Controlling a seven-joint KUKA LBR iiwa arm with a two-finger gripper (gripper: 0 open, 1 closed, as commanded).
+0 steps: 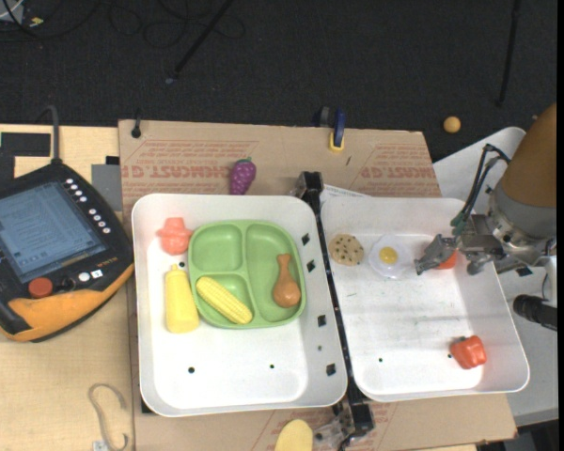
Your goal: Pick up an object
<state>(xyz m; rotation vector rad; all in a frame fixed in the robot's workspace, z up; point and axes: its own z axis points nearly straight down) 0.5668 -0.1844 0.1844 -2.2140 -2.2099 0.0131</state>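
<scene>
Right bin (508, 346): holds a cookie (347, 248) and a fried egg (388, 256) at its far left, an orange-red item (468, 351) near its near right corner, and the pincer (448, 255) low over the far right part. A small orange-red piece (446, 261) shows between the pincer's fingers, so it appears clenched on that piece, though whether the piece is lifted off the bin floor cannot be told. Left bin (226, 374): green divided plate (246, 242) carrying corn (225, 300) and a drumstick (285, 283); yellow bottle (180, 300) and pink item (173, 236) beside the plate. Status, as judged: grasp seemingly made; raising the piece clear remains.
</scene>
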